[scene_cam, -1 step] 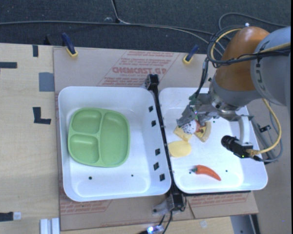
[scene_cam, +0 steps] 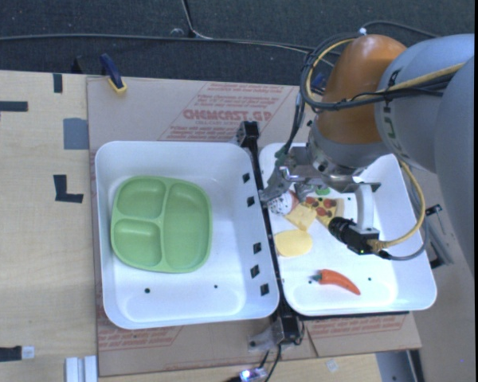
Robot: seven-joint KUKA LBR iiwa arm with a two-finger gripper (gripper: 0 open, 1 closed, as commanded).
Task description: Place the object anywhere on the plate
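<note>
Green plate (scene_cam: pixel 161 223) w/ three compartments sits in left bin (scene_cam: pixel 127 301), centre-left of frame, toward that bin's left wall; bare white floor to its right and below.

Right bin (scene_cam: pixel 398 297), centre-right of frame: gripper (scene_cam: pixel 291 191) low at bin's upper-left corner, just beside the divider btwn bins. Can't tell pincer state, wrist blocks it.

Toy food clustered under and below gripper: yellow wedge (scene_cam: pixel 302 216), pizza slice (scene_cam: pixel 327 210), round yellow piece (scene_cam: pixel 293 243).

Orange-red pepper (scene_cam: pixel 338 280) lies apart near bin's lower edge, long axis tilted, tip pointing lower right. Open floor around it.
</note>
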